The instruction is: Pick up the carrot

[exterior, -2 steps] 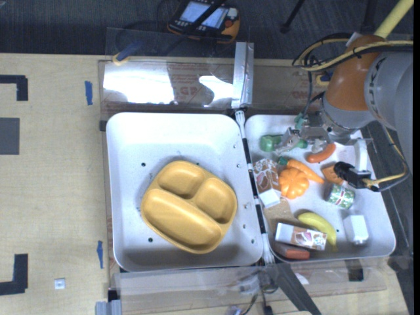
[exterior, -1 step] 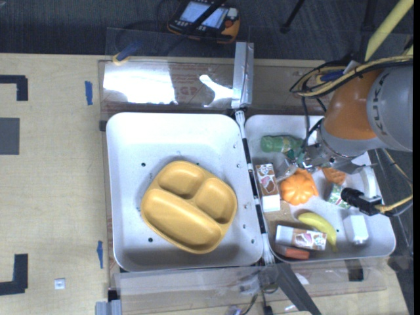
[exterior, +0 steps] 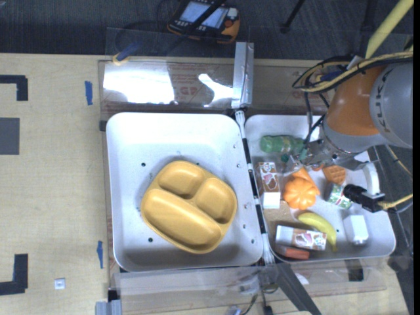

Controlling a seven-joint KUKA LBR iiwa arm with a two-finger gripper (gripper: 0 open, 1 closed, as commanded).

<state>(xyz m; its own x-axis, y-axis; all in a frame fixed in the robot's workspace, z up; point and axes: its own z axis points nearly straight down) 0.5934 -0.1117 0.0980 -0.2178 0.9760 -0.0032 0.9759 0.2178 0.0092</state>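
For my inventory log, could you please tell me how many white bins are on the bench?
2: the left bin holding the yellow tray, and the right bin beside it with the small items. None seems hidden.

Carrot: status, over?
Gripper low in right bin. Likely carrot lies beside it. Pumpkin and green toy crowd close.
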